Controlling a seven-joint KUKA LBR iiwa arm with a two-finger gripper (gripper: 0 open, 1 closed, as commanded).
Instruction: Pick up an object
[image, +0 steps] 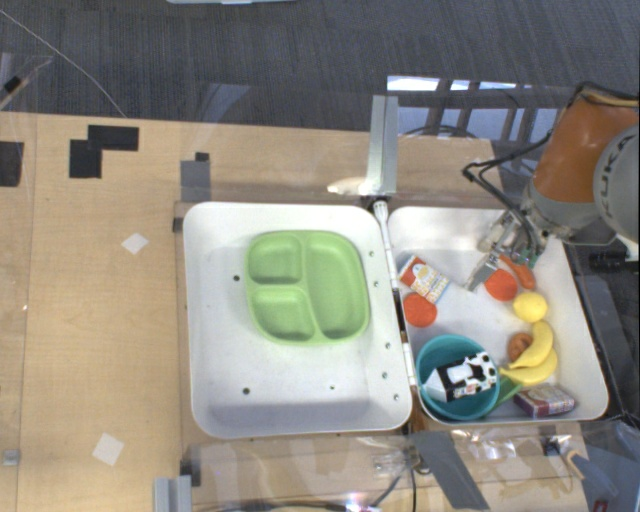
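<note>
In the right bin (455, 235), gripper (492, 262) (near an orange ball (501, 285))

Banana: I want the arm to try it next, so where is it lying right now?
In the camera view the banana lies in the right bin, near its right wall, just below the lemon and right of the teal bowl.

On the surface (90, 300) stood two white bins, the left bin (215, 400) with one green divided plate (305, 285), the right bin (440, 235) with one teal bowl (440, 358), one black-and-white toy (465, 378), one banana (538, 358), one lemon (530, 306), two orange pieces (420, 312) (501, 285), and two small cartons (425, 281) (545, 402).
</note>
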